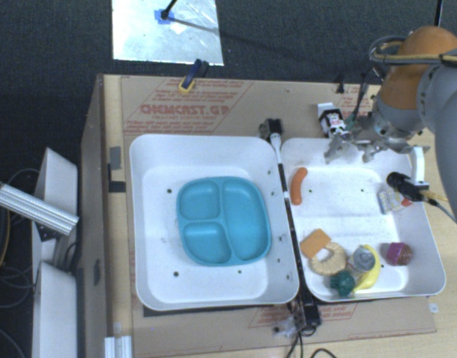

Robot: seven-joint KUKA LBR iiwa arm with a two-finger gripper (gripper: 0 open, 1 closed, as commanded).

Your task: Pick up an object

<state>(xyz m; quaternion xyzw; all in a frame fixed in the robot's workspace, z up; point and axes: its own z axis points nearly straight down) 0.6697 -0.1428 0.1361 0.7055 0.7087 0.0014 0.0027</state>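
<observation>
– Gripper (353, 149) first: where did you have it at that moment?

– You had it over the far end of the right bin (347, 209), close to the far rim. The arm (437, 88) came in from the right, and its orange band (429, 47) was above the wrist.

– Were its fingers closed on anything?

– No. The two fingers stood apart and nothing was between them, so you had picked nothing up.

– Where were the things you could have taken?

– All of them were in the right bin, and none touched the gripper. An orange sausage (297, 186) lay alone near the left wall, roughly at mid-length. The others were crowded along the near end. A toast piece (314, 240) was there with a ring (331, 259) touching its near side. A teal lump (343, 283) sat just beside the ring, against the near wall. A banana (371, 273) curved around a grey piece (361, 259). A purple piece (396, 253) sat apart from them, towards the right wall.

– Anything nearer the gripper?

– A small pale item (388, 200) lay by the right wall, too blurred for you to name.

– And the left bin (157, 200)?

– It held a blue plate (223, 221) with three compartments, lying flat in the middle.
</observation>
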